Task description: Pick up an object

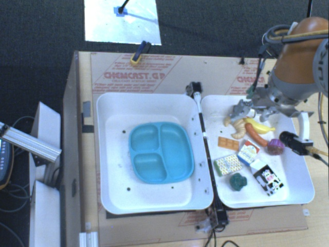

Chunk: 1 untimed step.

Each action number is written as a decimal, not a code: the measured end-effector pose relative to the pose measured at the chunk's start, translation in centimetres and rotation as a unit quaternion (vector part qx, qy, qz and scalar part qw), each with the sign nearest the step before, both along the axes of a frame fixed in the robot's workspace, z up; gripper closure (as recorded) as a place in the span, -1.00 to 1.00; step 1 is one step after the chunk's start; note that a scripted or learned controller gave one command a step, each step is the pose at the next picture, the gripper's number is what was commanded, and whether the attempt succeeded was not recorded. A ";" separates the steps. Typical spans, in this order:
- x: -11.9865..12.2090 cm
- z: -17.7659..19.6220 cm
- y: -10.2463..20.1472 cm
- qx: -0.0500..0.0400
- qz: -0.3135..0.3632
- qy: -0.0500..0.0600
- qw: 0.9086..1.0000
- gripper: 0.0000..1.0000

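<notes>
My gripper hangs over the back of the right bin, its two metal fingers spread apart with nothing between them. Just in front of it lie a yellow banana, an orange carrot and a cream-coloured piece. Further forward are an orange cracker, a purple piece, a small red, white and blue box, a green-and-yellow checkered packet, a dark green broccoli and a black-and-white box.
The left bin holds a blue divided plate. A ridge with a black clamp separates the two bins. A yellow-handled tool lies on the board behind the bins.
</notes>
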State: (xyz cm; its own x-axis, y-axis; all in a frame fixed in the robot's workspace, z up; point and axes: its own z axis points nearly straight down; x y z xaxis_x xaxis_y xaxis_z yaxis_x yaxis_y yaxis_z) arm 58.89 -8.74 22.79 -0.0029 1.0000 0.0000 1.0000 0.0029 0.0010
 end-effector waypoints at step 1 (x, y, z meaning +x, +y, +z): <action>2.9 -8.3 -4.6 0.000 -0.001 0.001 1.000 -1.00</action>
